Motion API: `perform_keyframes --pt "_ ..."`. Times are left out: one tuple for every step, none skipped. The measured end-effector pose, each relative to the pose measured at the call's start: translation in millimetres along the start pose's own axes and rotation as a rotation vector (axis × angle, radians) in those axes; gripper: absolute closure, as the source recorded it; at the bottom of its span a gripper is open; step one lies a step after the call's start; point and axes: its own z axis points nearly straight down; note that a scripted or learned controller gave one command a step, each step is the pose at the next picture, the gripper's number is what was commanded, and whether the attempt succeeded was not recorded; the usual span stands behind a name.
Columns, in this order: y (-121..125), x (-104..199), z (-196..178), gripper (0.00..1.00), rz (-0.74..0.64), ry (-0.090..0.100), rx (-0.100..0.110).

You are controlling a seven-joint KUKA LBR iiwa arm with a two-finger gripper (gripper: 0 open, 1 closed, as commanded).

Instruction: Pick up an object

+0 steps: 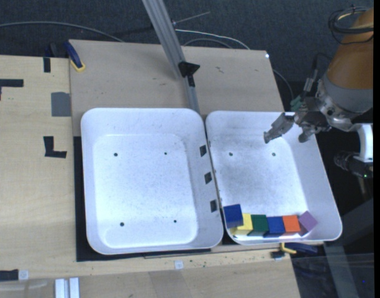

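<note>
Coloured blocks [268, 223] along bin's near wall

We see a pale wooden bench [28, 185] with a second, browner board [140, 73] laid on it, lit evenly from above. Black tape marks [50, 146] and a grey patch [61, 103] lie on the left part. A metal pole [165, 30] slants up from the board's middle (a black clamp [188, 69] grips it). Behind, the floor [252, 11] is dark blue-grey carpet, crossed by thin cables [215, 39].
</note>
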Motion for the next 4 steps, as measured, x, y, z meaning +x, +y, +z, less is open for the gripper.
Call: perform_keyframes --pt "88.1 22.4 0.9 0.00 -0.004 -0.001 -0.004" --pt "85.8 20.7 -9.6 1.00 -0.001 -0.003 0.000" --pt "52.7 73.7 -102.3 1.00 -0.005 0.001 -0.009" --pt "36.7 -7.8 -183.2 1.00 0.008 -0.006 -0.009"
